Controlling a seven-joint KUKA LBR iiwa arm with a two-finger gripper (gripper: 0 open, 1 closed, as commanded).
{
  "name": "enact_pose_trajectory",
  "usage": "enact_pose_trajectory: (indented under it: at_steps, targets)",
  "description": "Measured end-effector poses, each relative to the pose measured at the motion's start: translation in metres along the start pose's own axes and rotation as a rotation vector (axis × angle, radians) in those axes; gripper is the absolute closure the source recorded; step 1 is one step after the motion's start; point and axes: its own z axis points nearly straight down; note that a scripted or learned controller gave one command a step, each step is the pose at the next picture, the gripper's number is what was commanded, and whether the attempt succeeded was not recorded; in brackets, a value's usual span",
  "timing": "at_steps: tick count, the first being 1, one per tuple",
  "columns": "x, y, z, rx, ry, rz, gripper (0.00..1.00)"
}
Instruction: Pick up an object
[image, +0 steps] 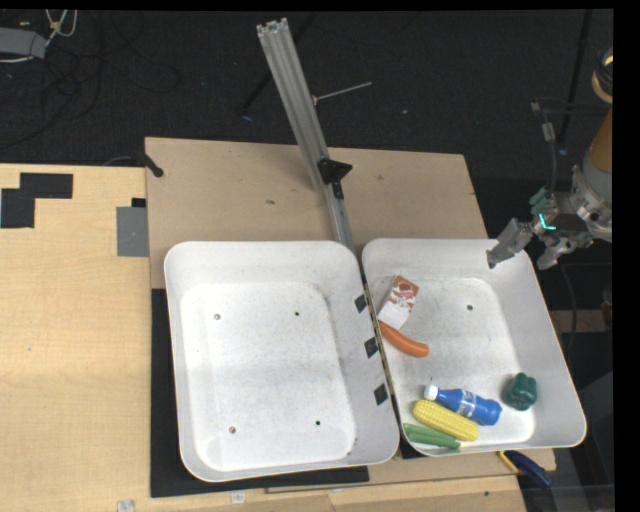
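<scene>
The right bin (500, 290) holds several small objects. A red and white carton (399, 300) lies near its left wall, with an orange carrot-like piece (404, 343) just below it. Toward the front sit a blue bottle (466, 403), a yellow corn cob (446, 421), a green bean pod (432, 438) and a dark green lump (520, 391). My gripper (525, 248) hangs at the right bin's far right corner, above its rim, with its fingers spread open and nothing between them. It is well away from all the objects.
The left bin (262, 355) lies beside the right one, with black clips (368, 345) along their shared wall. A slanted aluminium rail (305, 125) rises from behind the bins. A wooden board lies under both bins.
</scene>
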Motion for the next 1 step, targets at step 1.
enact_pose_trajectory:
  at_steps: [1]
  targets:
    - [0.0064,0.0023,0.063,0.006,0.002,0.0,0.0]
